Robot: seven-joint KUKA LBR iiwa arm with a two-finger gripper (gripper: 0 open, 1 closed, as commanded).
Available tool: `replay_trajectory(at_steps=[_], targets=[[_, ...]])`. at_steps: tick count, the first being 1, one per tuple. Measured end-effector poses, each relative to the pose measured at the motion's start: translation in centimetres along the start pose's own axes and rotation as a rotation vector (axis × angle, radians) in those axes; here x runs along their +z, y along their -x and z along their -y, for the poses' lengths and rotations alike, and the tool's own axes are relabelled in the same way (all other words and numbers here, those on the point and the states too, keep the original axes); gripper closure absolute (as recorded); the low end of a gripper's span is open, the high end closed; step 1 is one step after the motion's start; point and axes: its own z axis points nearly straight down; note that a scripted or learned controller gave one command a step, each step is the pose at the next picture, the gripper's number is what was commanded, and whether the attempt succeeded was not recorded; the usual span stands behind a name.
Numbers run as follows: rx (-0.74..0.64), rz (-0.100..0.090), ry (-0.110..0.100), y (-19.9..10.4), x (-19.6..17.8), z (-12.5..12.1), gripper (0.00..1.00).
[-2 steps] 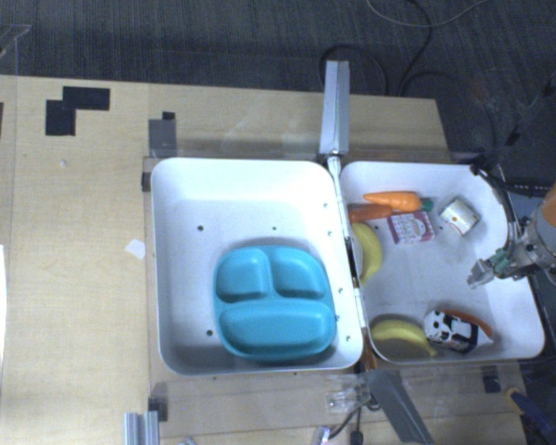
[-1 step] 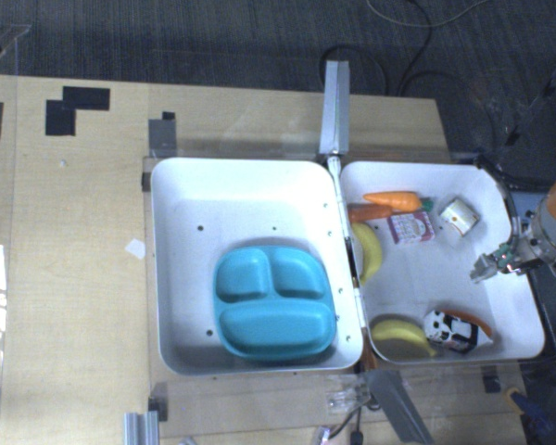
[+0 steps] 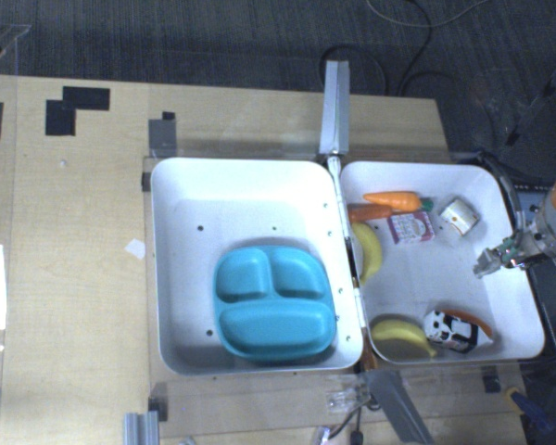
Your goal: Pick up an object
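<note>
The right bin (image 3: 500,323) holds an orange carrot (image 3: 392,198), a small purple-and-white carton (image 3: 410,227), a silver can (image 3: 459,216), a yellow banana (image 3: 368,251) against the left wall, a second banana (image 3: 400,335) at the front, and a black-and-white toy (image 3: 451,332) beside it. My gripper (image 3: 496,260) hangs over the bin's right side, below and to the right of the silver can, with nothing between its fingers that I can make out.
The left bin (image 3: 181,211) carries a blue divided tray (image 3: 273,301). A metal post (image 3: 334,109) stands at the back between the bins. The wooden bench (image 3: 65,248) spreads to the left. Cables lie on the dark floor behind.
</note>
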Motion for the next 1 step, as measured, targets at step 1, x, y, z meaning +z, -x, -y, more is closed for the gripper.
replay_trajectory(at_steps=[1], targets=[[-0.227, -0.010, -0.015, 1.87, -0.97, 1.14, 1.00]])
